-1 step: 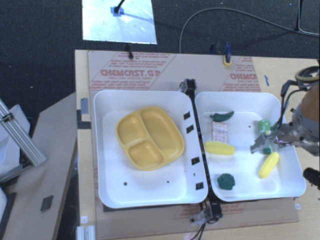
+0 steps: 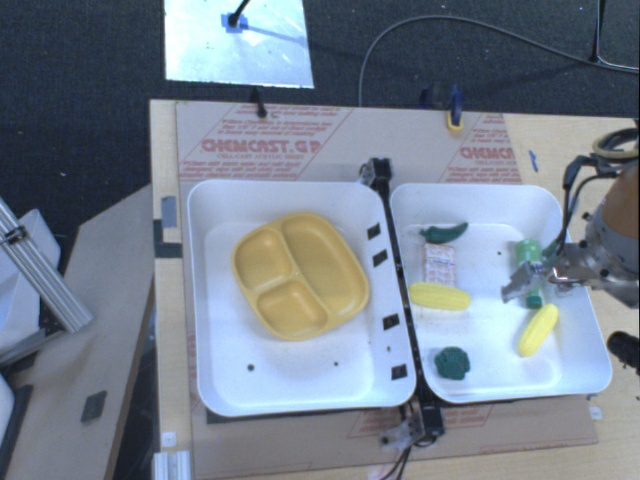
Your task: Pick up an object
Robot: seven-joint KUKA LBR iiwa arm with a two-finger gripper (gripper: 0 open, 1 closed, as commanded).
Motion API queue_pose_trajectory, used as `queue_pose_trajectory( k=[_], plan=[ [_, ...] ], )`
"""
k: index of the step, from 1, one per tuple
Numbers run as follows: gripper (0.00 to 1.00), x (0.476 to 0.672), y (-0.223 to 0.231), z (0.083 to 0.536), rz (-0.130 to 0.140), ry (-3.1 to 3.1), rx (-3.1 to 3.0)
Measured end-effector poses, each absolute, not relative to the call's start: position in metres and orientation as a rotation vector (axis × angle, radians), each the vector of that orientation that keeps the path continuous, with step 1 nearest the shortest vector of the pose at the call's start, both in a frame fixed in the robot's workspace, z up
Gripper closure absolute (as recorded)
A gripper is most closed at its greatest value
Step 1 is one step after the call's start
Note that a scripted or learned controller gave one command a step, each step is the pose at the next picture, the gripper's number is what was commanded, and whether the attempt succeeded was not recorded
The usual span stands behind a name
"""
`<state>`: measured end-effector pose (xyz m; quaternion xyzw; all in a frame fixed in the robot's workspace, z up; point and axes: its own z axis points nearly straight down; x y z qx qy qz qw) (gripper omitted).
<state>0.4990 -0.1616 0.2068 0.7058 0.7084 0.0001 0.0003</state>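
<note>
Nearest, a dark green broccoli-shaped toy sits left of the end effector, whose opening I cannot tell, low between a light green block and a yellow banana-shaped toy, so it may nudge either aside.

Even, diffuse overhead light fell across the bench, leaving the two shallow white plastic bins bright and nearly washed out, with only soft, short shadows. A square sheet of shiny metal on the dark floor threw back a pale bluish glare. The picture was soft and grainy, fine detail smeared, and colours leaned faintly blue.
</note>
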Motion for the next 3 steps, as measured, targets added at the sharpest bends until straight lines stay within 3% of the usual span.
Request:
queue_pose_trajectory(
  k=[2,3],
  plan=[
    [0.0,0.501,-0.161,0.102,0.0,2.225,2.221],
    [0.0,0.502,-0.161,0.084,0.001,2.223,2.22]
  ],
)
